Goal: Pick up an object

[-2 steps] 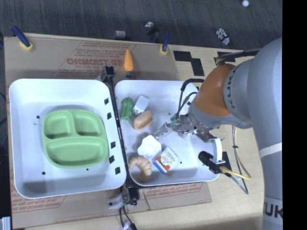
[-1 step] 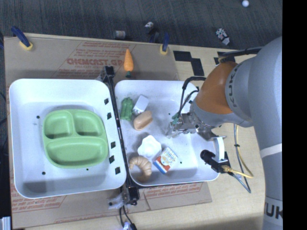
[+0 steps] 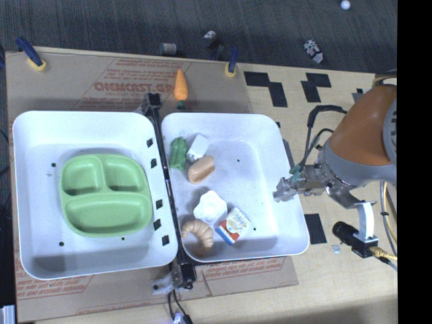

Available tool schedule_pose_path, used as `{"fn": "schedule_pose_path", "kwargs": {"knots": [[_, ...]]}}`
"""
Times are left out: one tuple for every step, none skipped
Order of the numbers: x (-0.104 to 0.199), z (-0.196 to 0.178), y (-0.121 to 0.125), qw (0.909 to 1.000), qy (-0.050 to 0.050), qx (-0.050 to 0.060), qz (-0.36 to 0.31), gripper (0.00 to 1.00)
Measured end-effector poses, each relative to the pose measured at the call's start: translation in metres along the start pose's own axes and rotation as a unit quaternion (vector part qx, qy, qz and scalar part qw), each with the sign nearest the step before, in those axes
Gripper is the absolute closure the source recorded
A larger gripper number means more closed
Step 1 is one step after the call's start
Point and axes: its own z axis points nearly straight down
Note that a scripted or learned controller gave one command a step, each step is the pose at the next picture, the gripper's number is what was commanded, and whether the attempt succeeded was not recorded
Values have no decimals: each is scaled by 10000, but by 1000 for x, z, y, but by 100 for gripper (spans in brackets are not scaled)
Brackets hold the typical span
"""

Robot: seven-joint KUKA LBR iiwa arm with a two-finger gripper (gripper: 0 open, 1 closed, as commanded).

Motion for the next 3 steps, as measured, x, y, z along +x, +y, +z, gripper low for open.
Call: {"fn": "schedule_pose_path", "kwargs": {"knots": [[0,-45,1,10000,-5,-11,-9,100],[37,-23,0,10000,4,7,-20,100],[1,-45,39,10000,2,2,-8,100]]}}
